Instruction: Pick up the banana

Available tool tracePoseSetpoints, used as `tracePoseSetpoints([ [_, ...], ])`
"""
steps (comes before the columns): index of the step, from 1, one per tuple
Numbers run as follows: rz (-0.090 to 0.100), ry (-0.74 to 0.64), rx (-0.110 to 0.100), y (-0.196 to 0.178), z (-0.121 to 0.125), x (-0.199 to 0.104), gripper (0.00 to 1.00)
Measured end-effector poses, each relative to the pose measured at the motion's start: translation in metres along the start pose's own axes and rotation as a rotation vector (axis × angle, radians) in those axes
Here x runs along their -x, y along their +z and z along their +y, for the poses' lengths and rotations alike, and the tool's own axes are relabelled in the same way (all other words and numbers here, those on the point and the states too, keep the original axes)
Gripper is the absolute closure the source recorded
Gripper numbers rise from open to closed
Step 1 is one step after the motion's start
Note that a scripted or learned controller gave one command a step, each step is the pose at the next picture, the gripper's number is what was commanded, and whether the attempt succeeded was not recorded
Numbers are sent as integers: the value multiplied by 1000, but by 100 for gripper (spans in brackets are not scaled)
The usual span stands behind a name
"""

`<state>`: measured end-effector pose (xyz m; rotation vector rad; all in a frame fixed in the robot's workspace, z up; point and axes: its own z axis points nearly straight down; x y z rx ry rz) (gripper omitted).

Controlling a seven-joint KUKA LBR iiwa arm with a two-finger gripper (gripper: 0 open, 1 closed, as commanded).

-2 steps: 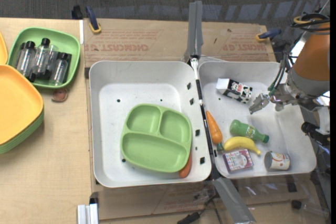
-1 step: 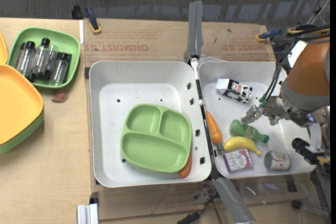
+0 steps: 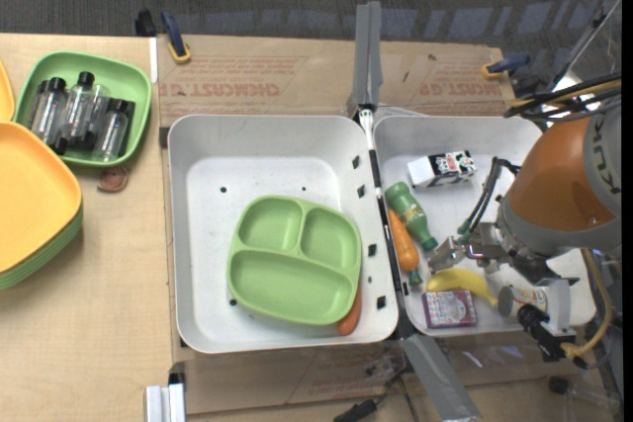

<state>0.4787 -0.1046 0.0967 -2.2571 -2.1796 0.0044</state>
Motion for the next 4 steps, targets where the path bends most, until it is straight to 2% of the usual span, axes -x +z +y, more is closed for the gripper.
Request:
tracePoseSetpoints([
  [1,-1,5,1,-9,0,1,100],
  [2,-1,-468,3,6,-1,5,100],
  [3,-3,-88,3,-53,85,12,100],
  [4,-3,-169,4,-40,180,7,100],
])
